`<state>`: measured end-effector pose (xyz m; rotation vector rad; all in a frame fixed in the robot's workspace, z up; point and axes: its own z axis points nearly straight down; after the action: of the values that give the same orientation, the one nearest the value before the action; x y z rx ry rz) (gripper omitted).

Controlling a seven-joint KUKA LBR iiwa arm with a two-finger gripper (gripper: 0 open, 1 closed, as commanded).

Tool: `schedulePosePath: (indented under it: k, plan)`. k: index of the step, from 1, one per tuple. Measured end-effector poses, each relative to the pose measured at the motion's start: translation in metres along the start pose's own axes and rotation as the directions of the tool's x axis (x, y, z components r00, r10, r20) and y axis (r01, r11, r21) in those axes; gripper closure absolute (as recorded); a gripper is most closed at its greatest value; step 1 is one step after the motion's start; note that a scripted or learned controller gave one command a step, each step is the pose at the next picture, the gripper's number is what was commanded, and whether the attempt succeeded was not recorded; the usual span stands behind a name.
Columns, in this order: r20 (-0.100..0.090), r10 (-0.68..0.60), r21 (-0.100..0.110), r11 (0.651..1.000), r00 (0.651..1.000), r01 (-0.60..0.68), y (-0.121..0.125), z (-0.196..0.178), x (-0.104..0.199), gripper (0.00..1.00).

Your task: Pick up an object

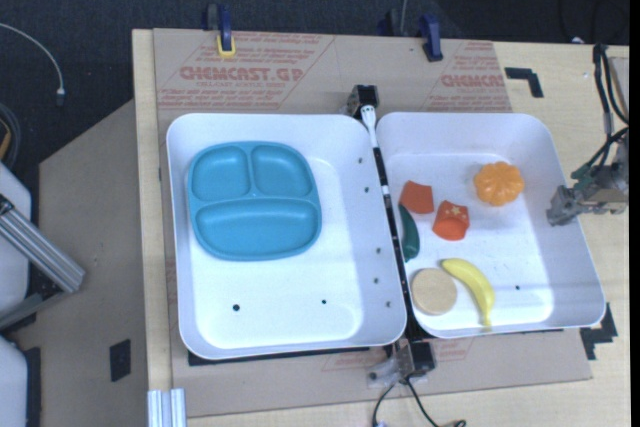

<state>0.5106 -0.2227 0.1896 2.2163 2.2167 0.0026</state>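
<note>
Objects for picking lie in the right bin (540, 140): an orange fruit (498, 183) at upper right, a red block (417, 197) and a red strawberry-like piece (451, 220) near the centre, a dark green piece (409, 233) along the left wall, a tan round disc (434, 291) and a yellow banana (472, 286) at the lower left. At the frame's right edge, the gripper (562, 208) sits over the bin's right rim, grasping nothing; whether it is released or clenched I cannot tell. A blue divided plate (256, 200) rests in the left bin (280, 325)
</note>
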Motion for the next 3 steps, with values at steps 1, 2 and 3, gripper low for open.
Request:
schedulePosePath:
  k: [1,2,3]
  plan:
    - [0.000,-0.001,0.001,1.000,1.000,0.001,0.001,-0.047,-0.001,1.00]
    - [-0.005,-0.005,0.007,1.000,1.000,0.005,0.021,-0.036,0.049,1.00]
    - [-0.006,-0.005,0.009,1.000,1.000,0.005,0.034,-0.026,0.098,1.00]
